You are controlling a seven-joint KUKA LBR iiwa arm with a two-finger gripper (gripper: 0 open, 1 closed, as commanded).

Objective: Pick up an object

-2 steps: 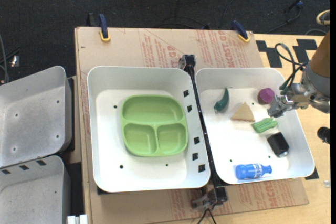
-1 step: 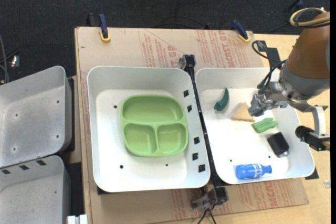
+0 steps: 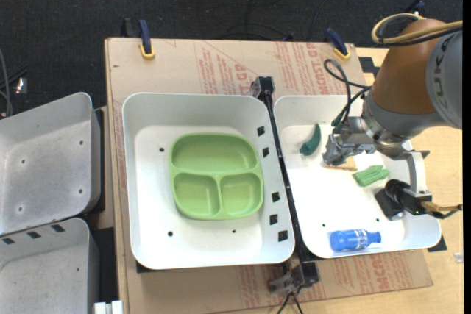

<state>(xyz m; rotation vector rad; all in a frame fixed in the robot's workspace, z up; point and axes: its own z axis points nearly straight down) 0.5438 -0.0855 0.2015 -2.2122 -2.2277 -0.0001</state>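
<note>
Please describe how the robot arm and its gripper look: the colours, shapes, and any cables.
The arm is rounded, grey, with a broad orange band above the wrist. Black and yellow cables loop beside it. The gripper is a small dark metallic assembly.

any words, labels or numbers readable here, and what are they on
Red printing on the cardboard sheet under the bins: upside down and too blurred to read with confidence.
Letters on the arm: cut off at the picture's edge, not readable.
Label on the blue bottle: too small to read.
</note>
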